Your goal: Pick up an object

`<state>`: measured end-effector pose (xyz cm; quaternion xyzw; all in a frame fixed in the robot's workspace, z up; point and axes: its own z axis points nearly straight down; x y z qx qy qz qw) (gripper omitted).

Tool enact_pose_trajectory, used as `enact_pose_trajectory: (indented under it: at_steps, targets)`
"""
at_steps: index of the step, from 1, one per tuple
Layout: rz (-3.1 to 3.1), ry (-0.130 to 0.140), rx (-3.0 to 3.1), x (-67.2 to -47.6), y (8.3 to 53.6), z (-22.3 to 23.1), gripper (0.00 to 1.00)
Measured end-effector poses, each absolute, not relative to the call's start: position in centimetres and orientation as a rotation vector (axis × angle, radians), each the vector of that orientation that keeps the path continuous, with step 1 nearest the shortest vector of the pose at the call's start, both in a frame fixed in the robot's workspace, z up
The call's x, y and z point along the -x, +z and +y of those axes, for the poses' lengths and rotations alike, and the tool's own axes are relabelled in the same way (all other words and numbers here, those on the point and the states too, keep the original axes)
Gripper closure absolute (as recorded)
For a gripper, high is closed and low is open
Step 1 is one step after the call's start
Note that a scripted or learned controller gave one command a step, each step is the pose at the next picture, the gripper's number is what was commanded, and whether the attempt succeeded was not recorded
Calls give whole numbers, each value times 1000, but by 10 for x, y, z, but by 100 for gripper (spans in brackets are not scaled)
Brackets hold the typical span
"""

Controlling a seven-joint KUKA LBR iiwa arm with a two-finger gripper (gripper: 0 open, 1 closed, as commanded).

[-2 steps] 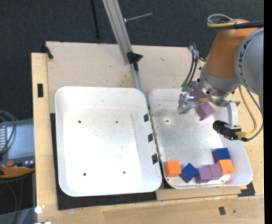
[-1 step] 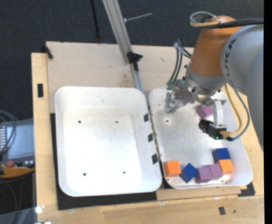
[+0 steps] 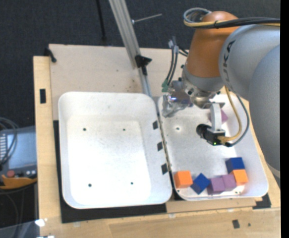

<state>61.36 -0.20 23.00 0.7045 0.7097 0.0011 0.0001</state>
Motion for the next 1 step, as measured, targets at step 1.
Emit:
enact_pose_trajectory:
  at_steps: [1]
  targets:
    - [2230,2,-2212,-619,225,58,100]
